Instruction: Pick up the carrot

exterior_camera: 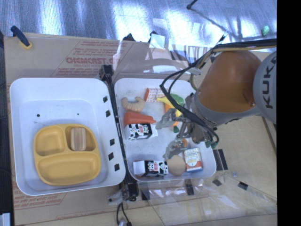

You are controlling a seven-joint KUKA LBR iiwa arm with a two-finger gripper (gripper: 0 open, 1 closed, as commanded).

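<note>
The carrot (138, 118), an orange tapered piece, lies in the upper left part of the right bin (207, 171), its tip pointing right. My gripper (170, 135) hangs over the middle of this bin, to the right of the carrot and apart from it. Its two grey fingers (165, 121) are spread, open, with bare bin floor between them. The big orange wrist band (228, 81) hides the bin's right side.
Around the carrot lie a beige croissant (133, 103), a cow-print carton (139, 131), a small carton (153, 94) and a green-yellow piece (173, 100). Near the front sit another cow-print carton (150, 167), a beige ball (176, 165) and an orange carton (193, 159). The left bin (28, 93) holds a yellow divided plate (66, 166).
</note>
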